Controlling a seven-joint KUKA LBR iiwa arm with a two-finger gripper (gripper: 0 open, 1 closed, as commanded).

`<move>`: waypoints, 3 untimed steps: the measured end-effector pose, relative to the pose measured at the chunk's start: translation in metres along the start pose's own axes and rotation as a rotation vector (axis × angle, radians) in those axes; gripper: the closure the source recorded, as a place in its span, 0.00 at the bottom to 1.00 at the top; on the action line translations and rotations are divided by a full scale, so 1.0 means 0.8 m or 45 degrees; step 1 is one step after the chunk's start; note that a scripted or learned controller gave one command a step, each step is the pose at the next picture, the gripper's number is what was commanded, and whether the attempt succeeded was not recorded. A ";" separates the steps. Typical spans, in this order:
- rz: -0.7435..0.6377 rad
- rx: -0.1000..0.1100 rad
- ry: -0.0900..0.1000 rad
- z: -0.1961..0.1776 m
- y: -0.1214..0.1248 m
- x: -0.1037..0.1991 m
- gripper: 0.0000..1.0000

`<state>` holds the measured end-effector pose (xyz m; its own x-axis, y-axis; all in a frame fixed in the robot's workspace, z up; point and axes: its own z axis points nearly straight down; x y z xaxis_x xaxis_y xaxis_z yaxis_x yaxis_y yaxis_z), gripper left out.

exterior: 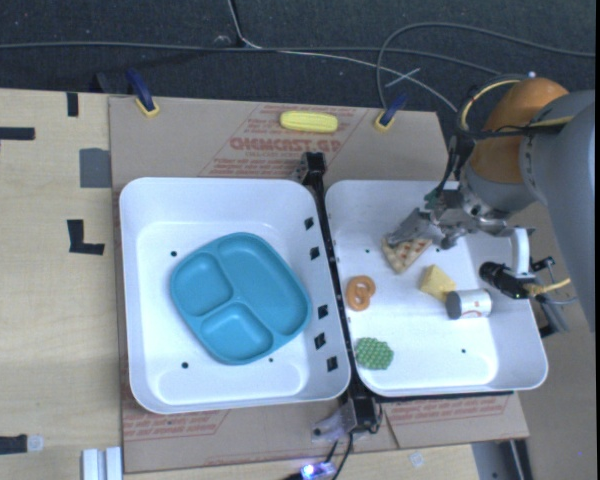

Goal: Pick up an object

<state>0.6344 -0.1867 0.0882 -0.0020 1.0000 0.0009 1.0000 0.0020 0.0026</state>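
The gripper [420,230] is low in the right bin [480,363], its dark fingers closed around the upper edge of a tan waffle-like wedge [404,253], which sits tilted on the bin floor with a grid pattern on its face. Just beside the wedge, toward the bin's front right, lies a pale yellow cheese-like chunk [438,282], and next to that a small white and grey cylinder [470,304] on its side. Left of the chunk rests a small brown pretzel-shaped ring [360,293]; a bumpy green piece [373,353] lies near the bin's front. Beside this bin, the left bin [140,298] holds a blue divided plate [240,297].
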 end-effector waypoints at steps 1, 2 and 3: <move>-0.005 -0.012 0.001 -0.019 0.004 0.003 1.00; 0.001 -0.003 -0.003 -0.096 0.012 -0.003 1.00; 0.000 -0.003 -0.003 -0.171 0.004 0.001 1.00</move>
<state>0.6371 -0.1859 0.2250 -0.0019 1.0000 -0.0015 1.0000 0.0019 0.0053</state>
